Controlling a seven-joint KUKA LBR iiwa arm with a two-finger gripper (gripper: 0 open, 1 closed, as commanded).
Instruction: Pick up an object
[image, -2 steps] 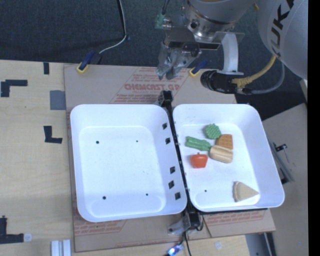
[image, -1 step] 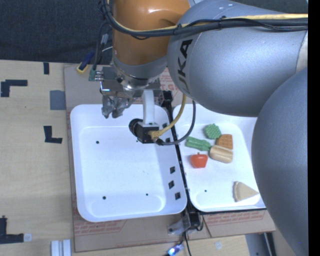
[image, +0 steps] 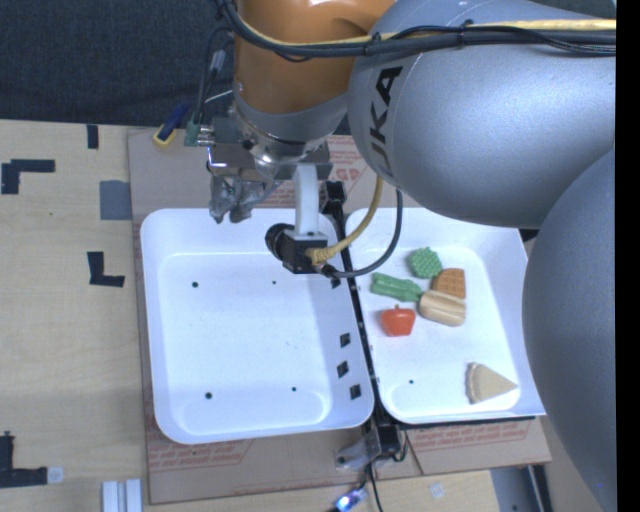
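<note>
A pale wooden bench (image: 60, 330) runs across the view, with a dark blue backdrop (image: 100, 50) behind its far edge. On the bench's left part lie several black tape marks (image: 100, 268). A brown cardboard sheet (image: 250, 455) sits under the two white bins.

The left bin (image: 250, 330) shows a bare white floor with a few small black dots. The gripper (image: 232, 208) hangs over this bin's far left corner, just above the rim, below the orange band of the big grey arm (image: 480, 110) that fills the upper right. From this angle it cannot be told whether the gripper is released or clenched.

All the loose things lie in the right bin (image: 440, 395), well apart from the gripper and to its right, across the divide between the bins. Nearest the divide are a green pod (image: 396, 287) and, just below it, a red tomato (image: 398, 321). Further right come a bumpy green piece (image: 425, 263), an orange-brown slice (image: 450, 281) and a tan roll (image: 443, 308), the three bunched close together. A pale wedge (image: 489, 383) lies alone near the bin's near right corner
</note>
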